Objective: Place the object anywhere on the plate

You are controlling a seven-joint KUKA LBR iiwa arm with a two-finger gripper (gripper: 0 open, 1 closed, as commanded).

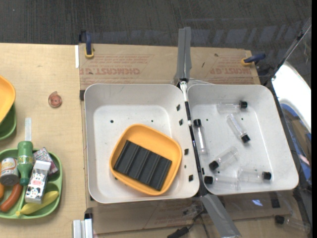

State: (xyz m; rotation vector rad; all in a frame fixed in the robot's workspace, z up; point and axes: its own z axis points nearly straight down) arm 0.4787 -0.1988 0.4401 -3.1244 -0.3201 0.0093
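At the counter's (pixel 39 73) left edge, well apart from the work, a green compartment tray of toy food (pixel 55 191) and a small pink disc (pixel 55 100). In the left shallow white bin (pixel 99 103), toward its near edge, a yellow rounded-square plastic plate (pixel 143 132), with a black ribbed rectangular block (pixel 143 165) lying flat on it, tilted, wholly inside the rim. Probably the task's thing, already placed: likely light, stiff, best pinched across its short sides. In the right shallow white bin (pixel 262 133), scattered clear plastic vials with black caps (pixel 237 128), light, round, slippery, apt to roll; best taken across the barrel. Nothing crowding the plate but the bin's walls. No telling the end effector's opening or load.
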